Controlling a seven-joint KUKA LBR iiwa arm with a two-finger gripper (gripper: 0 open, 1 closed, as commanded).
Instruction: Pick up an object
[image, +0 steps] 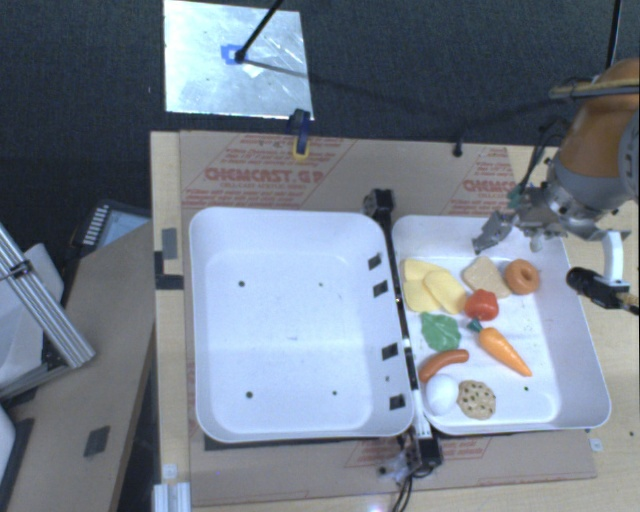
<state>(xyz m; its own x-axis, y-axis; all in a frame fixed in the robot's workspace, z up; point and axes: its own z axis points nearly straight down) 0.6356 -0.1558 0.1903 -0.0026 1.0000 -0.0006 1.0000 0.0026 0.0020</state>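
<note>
We locate the gripper (510, 228) above the far edge of the right bin (578, 360), at the end of the grey arm (597, 150) that enters from the right with its orange band above the wrist. We see 2 grey fingers (490, 234) pointing down and to the left, standing slightly apart, with nothing between them; the tool is empty and hangs clear of the objects. We count 8 toy food items in the right bin. A yellow banana slice pair (432, 284) lies at the left side near the divider. A tan bread piece (485, 274) lies just right of it, closest to the fingertips. A brown doughnut (521, 276) sits beside the bread on its right. A red tomato (481, 304) touches the front of the bread. A green leaf (439, 330) lies in front of the yellow pieces. An orange carrot (504, 350) lies tilted, right of the leaf. A sausage (442, 362) lies in front of the leaf. A white egg (440, 394) and a chocolate-chip cookie (476, 399) sit side by side at the near edge. The left bin (290, 320) adjoins the right one along the divider.
</note>
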